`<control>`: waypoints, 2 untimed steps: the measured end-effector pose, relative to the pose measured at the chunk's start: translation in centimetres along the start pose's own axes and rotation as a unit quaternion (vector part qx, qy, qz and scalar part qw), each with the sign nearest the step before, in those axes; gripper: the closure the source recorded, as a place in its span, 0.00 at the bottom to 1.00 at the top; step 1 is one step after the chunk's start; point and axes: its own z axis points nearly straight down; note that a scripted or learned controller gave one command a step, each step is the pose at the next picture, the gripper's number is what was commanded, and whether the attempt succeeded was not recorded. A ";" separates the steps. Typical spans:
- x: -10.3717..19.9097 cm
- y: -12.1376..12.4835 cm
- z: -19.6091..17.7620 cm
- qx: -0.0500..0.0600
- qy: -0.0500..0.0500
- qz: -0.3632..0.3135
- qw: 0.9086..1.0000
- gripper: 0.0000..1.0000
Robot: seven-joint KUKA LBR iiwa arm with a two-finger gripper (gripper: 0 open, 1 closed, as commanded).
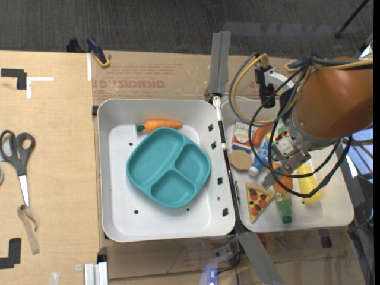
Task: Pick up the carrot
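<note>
One carrot lies in left bin, touching teal plate's far edge. Likely light, rigid, slick plastic; grip mid-body across width. Gripper over right bin, state unclear.

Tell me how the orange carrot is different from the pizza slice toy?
The orange carrot is long and thin; the pizza slice toy is a flat triangle. The carrot lies in the left white bin behind the teal divided plate; the pizza lies in the right bin. Both look like play food.
</note>
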 end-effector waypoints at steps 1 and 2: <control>-0.1 -0.1 -0.7 0.000 -0.003 0.003 1.000 1.00; -0.1 -0.2 -1.6 0.000 -0.005 0.006 1.000 1.00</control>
